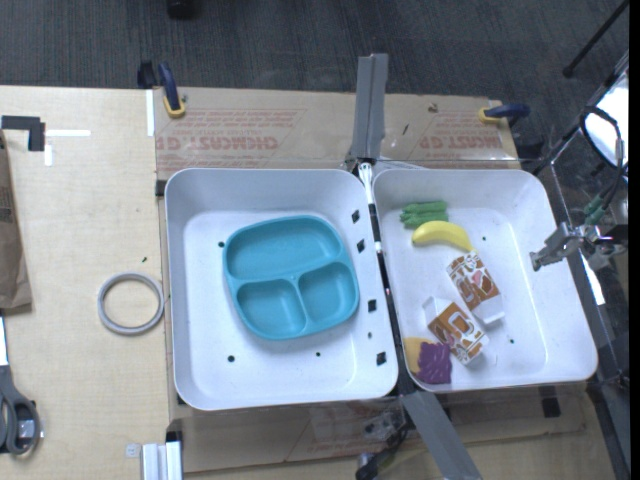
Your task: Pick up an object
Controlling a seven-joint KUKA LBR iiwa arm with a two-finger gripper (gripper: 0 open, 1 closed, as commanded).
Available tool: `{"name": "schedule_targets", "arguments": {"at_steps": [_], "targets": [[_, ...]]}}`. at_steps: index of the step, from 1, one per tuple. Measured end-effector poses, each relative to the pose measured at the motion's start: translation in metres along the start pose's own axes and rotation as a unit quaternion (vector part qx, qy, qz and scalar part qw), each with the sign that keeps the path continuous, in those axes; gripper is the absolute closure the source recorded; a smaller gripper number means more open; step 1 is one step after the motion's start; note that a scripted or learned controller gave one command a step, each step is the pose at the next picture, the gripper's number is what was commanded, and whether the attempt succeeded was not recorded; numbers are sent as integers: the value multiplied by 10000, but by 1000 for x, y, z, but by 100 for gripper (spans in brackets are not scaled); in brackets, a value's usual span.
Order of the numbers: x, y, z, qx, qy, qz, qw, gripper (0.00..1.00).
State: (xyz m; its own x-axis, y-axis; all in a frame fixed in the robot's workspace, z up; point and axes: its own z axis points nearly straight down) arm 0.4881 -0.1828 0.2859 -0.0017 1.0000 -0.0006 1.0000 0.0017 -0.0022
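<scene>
1. Across the table (80, 198), two shallow white bins sit side by side, so that objects can be lifted from one and the other stays free as a second work area.
2. Left bin (190, 298): it carries a teal divided plate (290, 276), smooth moulded plastic with three compartments and rounded corners, lying flat near the bin's centre.
3. Right bin (530, 268): the pickable objects lie loose toward its 9 o'clock side.
   - Green bean-like piece (424, 212) at 11 o'clock, with a glossy yellow banana (442, 234) just beside it; both are curved.
   - Two small printed cartons (472, 282) and (457, 330) near the centre, boxy and flat-faced.
   - Purple lumpy piece (434, 364) at 7 o'clock, touching a yellow piece (414, 347).
4. Gripper (548, 256): thin metal parts show at 3 o'clock over the right bin's rim, apart from every object. The state of the jaws cannot be told.
5. Judgement: flat carton faces probably offer steadier contact than the curved banana.
</scene>
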Motion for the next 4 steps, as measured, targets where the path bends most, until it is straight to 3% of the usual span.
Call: {"name": "schedule_targets", "arguments": {"at_steps": [1,2,3,4], "targets": [[-20,-11,115,7,7,716,9974,0],[7,25,168,-25,4,2635,9646,0],[44,87,180,-137,3,3287,9443,0],[-7,133,193,-4,-3,3220,9467,0]]}}
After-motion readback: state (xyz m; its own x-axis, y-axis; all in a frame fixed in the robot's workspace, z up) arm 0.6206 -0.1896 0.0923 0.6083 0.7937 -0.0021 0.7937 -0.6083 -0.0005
